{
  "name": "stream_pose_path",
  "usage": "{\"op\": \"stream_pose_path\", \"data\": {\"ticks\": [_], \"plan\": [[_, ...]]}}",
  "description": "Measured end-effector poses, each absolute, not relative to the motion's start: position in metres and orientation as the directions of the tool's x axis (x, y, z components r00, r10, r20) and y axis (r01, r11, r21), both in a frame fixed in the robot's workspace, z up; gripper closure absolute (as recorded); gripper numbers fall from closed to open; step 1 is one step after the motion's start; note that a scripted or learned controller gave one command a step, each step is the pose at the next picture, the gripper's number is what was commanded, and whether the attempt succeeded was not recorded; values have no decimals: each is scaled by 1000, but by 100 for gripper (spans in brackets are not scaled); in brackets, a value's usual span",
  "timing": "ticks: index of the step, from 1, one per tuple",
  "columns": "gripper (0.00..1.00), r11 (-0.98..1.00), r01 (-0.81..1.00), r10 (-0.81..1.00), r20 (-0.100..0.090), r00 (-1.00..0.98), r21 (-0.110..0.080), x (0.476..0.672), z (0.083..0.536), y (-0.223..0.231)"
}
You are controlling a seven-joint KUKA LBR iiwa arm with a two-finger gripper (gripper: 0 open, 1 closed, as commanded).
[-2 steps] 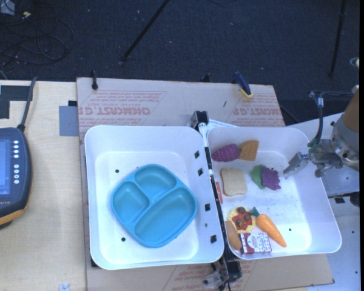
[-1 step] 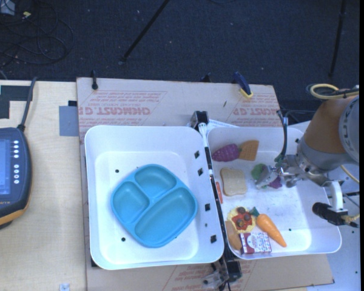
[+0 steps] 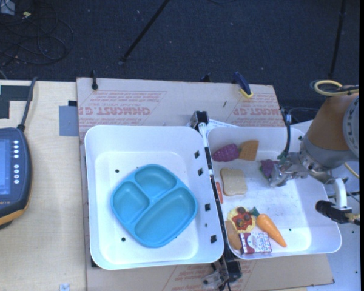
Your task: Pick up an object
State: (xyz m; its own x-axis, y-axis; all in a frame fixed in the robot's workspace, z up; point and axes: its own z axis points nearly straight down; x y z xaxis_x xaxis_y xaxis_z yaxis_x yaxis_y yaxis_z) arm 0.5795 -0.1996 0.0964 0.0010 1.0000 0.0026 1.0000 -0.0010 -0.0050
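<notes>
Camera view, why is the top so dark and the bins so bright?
In the camera view the light falls on the bench: the white bins gleam almost washed out, the dark floor behind soaks light up, and the end effector looks a bit fuzzy.

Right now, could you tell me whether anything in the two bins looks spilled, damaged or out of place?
Nothing stands out. The blue divided plate lies flat in the left bin. In the right bin the toy foods lie loose but inside the walls: carrot, bread slice, purple piece. The gripper is low near a purple item.
</notes>
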Motion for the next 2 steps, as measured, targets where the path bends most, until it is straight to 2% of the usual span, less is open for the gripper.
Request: {"op": "stream_pose_path", "data": {"ticks": [1, 2], "plan": [[0, -1, 1000, 1000, 3, 1, -5, 579, 96, -199], [0, 6, 1000, 1000, 1, -6, 3, 647, 88, -157]]}}
